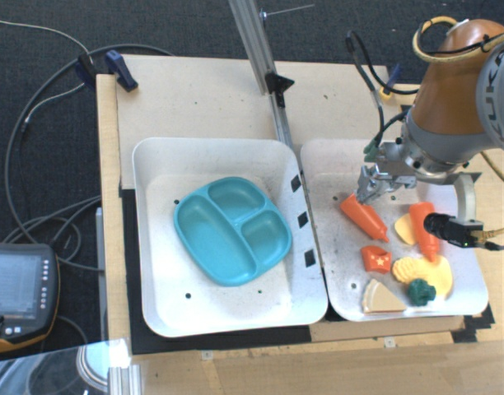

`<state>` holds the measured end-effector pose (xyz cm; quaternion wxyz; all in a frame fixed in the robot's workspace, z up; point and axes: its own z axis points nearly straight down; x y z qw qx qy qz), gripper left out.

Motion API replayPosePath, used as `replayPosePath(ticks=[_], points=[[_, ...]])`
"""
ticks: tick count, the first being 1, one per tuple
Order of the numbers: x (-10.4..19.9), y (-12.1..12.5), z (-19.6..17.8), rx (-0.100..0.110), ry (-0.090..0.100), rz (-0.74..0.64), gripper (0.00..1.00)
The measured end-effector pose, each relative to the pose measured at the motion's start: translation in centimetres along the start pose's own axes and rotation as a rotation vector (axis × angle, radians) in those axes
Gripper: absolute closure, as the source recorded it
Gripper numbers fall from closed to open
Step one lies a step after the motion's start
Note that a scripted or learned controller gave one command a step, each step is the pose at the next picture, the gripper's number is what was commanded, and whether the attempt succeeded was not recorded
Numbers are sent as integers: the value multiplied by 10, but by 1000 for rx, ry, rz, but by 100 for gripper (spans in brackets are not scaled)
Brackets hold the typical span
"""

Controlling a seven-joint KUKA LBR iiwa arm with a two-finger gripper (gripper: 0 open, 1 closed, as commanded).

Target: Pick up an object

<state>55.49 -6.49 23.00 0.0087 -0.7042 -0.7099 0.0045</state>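
The right bin [330,156] holds several toy foods. An orange carrot [365,218] lies at a slant near the bin's middle. My gripper [372,186] hangs at the carrot's upper left end, very close to it or touching it; I cannot tell which. A second orange carrot [423,230] lies to the right on a pale yellow slice [404,231]. Nearer the front edge are a red-orange piece [376,259], a yellow corn piece [422,271], a green broccoli [419,291] and a bread wedge [382,298].
The left bin [153,167] holds a blue divided plate [232,230]. A metal post [260,39] rises slanting behind the bins. Cables run over the bench behind the right bin. A pendant screen [17,290] lies off the bench at far left.
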Motion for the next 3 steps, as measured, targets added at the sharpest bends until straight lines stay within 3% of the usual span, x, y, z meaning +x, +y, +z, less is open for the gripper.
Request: replayPosePath(ticks=[3], points=[[154, 15, 14, -9, -6, 1, 100]])
